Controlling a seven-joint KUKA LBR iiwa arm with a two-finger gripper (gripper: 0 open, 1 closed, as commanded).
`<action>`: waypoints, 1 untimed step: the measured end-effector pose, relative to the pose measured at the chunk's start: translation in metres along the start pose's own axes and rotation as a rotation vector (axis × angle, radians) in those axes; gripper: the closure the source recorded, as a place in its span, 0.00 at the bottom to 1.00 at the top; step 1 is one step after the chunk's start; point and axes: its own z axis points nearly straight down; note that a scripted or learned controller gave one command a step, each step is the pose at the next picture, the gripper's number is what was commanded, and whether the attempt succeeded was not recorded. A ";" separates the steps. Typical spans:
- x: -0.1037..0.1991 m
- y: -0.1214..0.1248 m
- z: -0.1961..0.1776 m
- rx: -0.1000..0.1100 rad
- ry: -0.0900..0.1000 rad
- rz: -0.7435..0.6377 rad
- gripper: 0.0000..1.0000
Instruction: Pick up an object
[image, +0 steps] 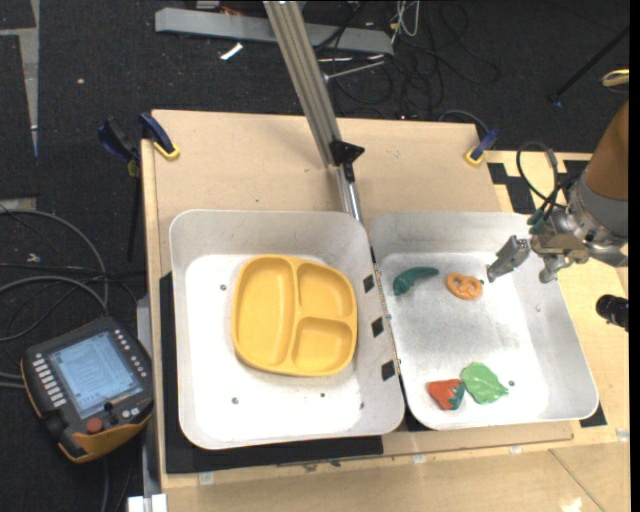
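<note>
An orange pretzel-shaped toy (464, 286) lay near the back of the right-hand white bin (520, 400), on the bin's floor. Just to its left lay a dark green pepper-shaped toy (411, 280), apart from it. Toward the front of the same bin sat a bright green leafy toy (485, 384) touching a red and teal toy (446, 394) on its left.

The gripper (528, 262) hung over the right bin's back right part, to the right of the orange toy and not touching it. Its two dark fingers were spread apart, with nothing between them. The grey arm (600, 200) reached in from the right.

The left white bin (200, 300) held a yellow divided plate (295, 315) with three compartments. A teach pendant (88, 385) with a lit screen lay on the dark floor to the left of the bench (240, 165).
</note>
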 end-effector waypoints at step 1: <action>-0.005 0.000 0.045 0.000 0.000 0.001 0.00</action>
